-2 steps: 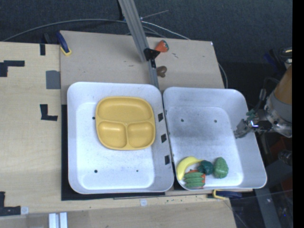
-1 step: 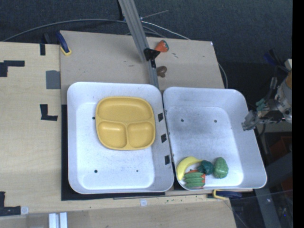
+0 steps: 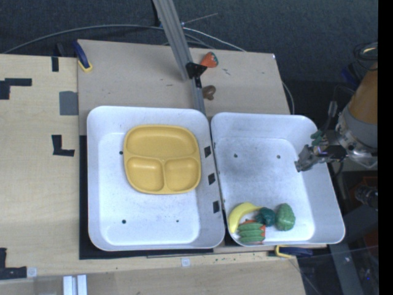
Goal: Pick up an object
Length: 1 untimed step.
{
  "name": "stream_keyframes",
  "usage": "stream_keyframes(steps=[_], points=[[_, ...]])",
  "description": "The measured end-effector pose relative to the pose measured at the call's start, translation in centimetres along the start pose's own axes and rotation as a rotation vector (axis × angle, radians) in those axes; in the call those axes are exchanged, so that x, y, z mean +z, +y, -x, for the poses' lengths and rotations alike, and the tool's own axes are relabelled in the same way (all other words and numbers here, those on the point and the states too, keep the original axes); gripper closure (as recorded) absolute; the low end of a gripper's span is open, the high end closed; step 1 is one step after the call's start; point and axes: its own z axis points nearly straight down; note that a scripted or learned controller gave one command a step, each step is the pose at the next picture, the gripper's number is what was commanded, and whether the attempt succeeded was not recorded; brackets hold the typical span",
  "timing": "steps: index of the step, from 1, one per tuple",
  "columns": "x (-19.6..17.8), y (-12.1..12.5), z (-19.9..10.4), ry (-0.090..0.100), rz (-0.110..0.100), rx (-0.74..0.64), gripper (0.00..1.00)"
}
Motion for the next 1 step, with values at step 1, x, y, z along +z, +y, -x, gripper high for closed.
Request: stream_keyframes(steps=[1], points=[[0.72,0.45,-6.37,0.001,-0.001,-0.002,1.00]])
